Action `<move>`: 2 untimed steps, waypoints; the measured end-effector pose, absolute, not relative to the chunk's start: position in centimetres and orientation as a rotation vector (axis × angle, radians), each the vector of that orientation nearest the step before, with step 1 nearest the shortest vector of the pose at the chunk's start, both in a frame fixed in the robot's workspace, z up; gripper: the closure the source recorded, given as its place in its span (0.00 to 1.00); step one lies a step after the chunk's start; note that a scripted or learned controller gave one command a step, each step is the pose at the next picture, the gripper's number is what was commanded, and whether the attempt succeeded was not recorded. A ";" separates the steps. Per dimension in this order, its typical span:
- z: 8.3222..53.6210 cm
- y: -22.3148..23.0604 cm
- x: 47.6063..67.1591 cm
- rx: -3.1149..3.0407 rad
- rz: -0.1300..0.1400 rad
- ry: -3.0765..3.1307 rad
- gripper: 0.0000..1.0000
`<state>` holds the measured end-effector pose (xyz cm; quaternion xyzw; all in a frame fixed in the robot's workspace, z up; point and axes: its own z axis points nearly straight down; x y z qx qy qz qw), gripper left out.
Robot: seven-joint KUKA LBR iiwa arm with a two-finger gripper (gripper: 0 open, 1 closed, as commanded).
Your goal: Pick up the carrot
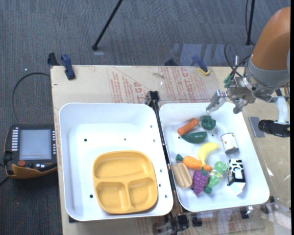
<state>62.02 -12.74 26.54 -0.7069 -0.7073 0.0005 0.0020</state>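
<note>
Carrot (192, 162) lies mid right bin (255, 180), green top leftward, banana (206, 152) and grapes (200, 181) crowding it. My gripper (229, 102) hovers spread and empty over the far rim. I should descend across its middle, fingers straddling the narrow width.

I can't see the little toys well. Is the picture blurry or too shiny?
In the camera view, the picture is a bit soft, so the carrot and the hand lack crisp edges; the white right bin looks bright but not glaring; shadows are faint.
</note>
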 end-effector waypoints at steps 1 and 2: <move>9.5 -11.1 53.3 -2.193 0.012 -2.231 0.00; 10.8 -11.3 53.6 -2.210 0.002 -2.222 1.00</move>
